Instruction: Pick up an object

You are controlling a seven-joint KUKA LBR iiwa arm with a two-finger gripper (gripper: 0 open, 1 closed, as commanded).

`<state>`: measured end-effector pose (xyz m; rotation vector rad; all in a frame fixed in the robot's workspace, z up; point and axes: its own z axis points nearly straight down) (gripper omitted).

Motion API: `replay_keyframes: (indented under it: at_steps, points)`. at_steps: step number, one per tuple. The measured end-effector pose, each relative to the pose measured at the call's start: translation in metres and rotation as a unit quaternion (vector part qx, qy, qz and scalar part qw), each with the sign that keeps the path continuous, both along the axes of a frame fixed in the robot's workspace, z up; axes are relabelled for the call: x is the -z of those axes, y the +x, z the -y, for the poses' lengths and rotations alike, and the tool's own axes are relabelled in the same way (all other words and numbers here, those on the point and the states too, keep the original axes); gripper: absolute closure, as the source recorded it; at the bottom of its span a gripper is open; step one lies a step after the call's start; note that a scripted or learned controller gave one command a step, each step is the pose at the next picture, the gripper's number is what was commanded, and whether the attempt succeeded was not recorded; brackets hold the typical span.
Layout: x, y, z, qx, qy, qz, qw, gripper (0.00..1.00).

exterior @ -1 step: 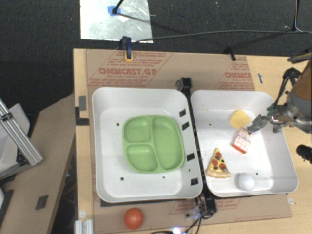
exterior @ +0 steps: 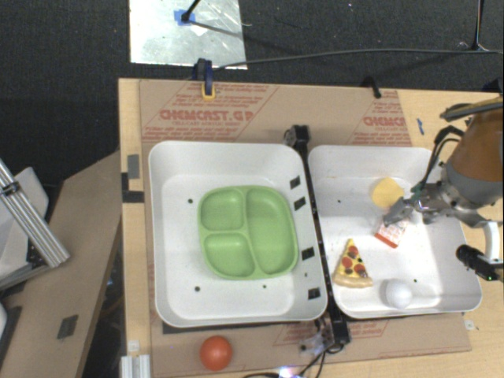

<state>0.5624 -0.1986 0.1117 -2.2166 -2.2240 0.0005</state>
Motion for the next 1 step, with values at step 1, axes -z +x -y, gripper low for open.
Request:
replay_keyframes:
  at_steps: [1]
  points:
    - [0.0227, 0.0032, 0.0000, 0.001, 0.0005, 0.003, 1.0000, 0.00]
